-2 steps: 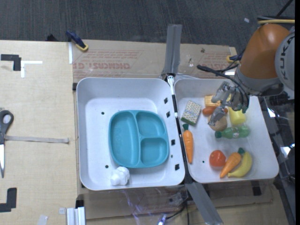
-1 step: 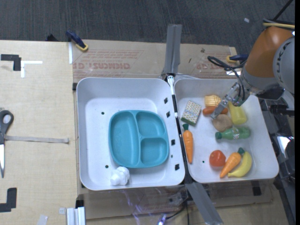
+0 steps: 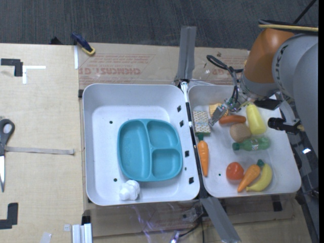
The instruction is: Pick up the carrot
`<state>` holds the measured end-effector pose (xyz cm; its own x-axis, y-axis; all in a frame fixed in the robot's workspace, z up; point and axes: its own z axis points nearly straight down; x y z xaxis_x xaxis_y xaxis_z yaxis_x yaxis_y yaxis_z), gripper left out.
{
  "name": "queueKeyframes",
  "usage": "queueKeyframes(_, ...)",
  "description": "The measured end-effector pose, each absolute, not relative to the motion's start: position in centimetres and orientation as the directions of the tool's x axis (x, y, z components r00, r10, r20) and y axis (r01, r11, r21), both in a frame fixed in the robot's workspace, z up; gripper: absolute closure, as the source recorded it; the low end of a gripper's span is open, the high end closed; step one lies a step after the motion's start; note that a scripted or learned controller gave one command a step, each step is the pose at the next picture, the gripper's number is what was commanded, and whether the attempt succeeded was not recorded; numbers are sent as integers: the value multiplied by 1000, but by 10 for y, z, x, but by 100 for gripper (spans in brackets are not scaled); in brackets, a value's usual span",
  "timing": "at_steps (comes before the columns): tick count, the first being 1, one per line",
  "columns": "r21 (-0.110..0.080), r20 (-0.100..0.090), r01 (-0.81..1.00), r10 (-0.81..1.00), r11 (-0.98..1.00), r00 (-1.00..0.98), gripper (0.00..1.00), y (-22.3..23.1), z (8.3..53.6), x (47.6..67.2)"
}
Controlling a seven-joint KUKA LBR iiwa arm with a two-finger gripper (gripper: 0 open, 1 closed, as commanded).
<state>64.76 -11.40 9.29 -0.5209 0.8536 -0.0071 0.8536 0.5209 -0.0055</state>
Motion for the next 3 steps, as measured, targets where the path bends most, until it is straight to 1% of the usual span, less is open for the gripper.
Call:
queueKeyframes(1, -1, -8, 851, 851, 525, -525, 100, -112, 103, 649)
queueKeyframes(2, -1, -8, 852, 852, 524, -524, 0, -112, 103, 649)
queueKeyframes(3, 1, -4, 784, 784, 620, -620, 0, -165, 230, 595)
